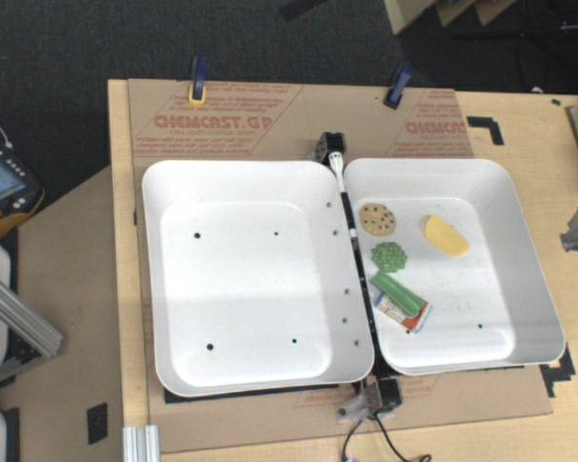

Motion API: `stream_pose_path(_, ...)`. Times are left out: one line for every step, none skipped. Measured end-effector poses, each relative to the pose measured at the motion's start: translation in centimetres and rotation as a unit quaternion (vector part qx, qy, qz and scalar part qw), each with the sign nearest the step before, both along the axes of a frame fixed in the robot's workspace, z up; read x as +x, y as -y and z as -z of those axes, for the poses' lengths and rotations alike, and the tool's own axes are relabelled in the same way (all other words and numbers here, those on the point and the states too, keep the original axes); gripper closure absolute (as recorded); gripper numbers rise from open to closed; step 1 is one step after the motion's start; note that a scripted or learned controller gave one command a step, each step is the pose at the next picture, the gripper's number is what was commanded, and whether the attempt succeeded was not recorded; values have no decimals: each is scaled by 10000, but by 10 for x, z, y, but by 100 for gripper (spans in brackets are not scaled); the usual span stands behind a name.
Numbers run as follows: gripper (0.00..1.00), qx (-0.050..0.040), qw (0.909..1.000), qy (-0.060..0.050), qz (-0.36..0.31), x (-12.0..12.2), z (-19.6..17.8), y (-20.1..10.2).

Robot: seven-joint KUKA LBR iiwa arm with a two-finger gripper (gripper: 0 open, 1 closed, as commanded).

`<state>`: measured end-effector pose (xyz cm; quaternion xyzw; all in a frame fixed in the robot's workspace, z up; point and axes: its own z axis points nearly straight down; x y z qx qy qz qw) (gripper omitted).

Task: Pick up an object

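Observation:
Several small objects lie in the right bin (520,287). Near its left wall rests a round tan cookie with dark chips (377,219). To the cookie's right is a yellow wedge-shaped piece (446,236). Just below the cookie sits a round green bumpy object (389,255). Below that, a green packet with a white and red end (401,301) lies at a slant, close to the divider between the bins.
The left bin (173,287) stands beside the right one on a brown board (270,114). Two blue clamps (198,83) (398,85) hold the board's far edge. A small grey part (573,231) pokes in at the right edge. Cables (371,402) lie at the front.

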<state>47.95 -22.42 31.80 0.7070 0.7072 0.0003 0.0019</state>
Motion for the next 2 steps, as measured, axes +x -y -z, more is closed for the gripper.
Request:
stream_pose_path(100,-3,10000,22,-20,1,-41,-32)
stream_pose_path(100,11,10000,-34,19,-1,-6,2)
